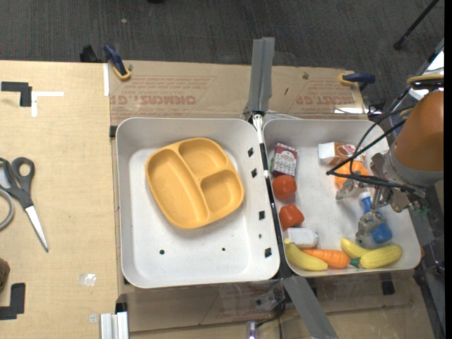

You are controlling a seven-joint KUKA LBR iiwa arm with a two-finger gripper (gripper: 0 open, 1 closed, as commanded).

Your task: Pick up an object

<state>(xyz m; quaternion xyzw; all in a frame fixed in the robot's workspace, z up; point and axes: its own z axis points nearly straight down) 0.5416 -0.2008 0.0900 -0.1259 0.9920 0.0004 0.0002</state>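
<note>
A pale wooden bench [56,210] takes up the left of the frame, with dark carpet along the top and a sheet of brown cardboard [183,90] under two white bins. Scissors [27,196] lie at the left edge of the bench.

The left bin [134,260], at frame centre, holds a yellow divided plate [194,181] lying flat and slightly turned.

The right bin [311,129] is crowded. Along its left side, from top to bottom, sit a small red-and-white carton [284,159], a red tomato-like ball [284,186], and a second red piece [291,215]. Below them is a small white block [302,236]. Along the bin's lower edge lie a banana [305,258], a carrot [330,258] touching it, and an ear of corn [380,256] at lower right. A white cube [326,150] and an orange-brown item [345,152] sit near the top.

The arm [422,136] enters from the right edge, its orange band large in the frame, with black cables looping across the bin. The gripper [369,226] hangs low in the lower right of the right bin, just above the corn and beside a blue object [380,233]. Whether its jaws are apart or closed, I cannot tell: cables and clutter blur that part.
</note>
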